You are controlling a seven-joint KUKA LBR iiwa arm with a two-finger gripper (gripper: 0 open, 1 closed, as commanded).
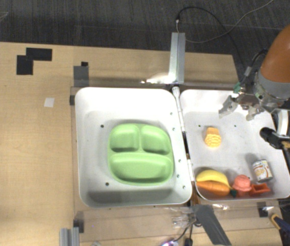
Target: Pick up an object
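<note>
My gripper (238, 110) hangs over the far part of the right bin (199, 106), its two fingers spread open with nothing between them. A small yellow ridged toy (212, 137) lies in the bin's middle, left of and nearer than the gripper. Along the bin's near edge lie a yellow banana (211, 176), an orange carrot-like piece (214, 188), a pink-red toy (242, 183) and a small orange block (261, 189). A little tin can (262, 170) stands near the right wall.
The left bin (91, 111) holds a green divided plate (141, 154). A metal post (178, 58) rises behind the wall between the bins. A black part of the arm (271, 136) sits over the right bin's right edge.
</note>
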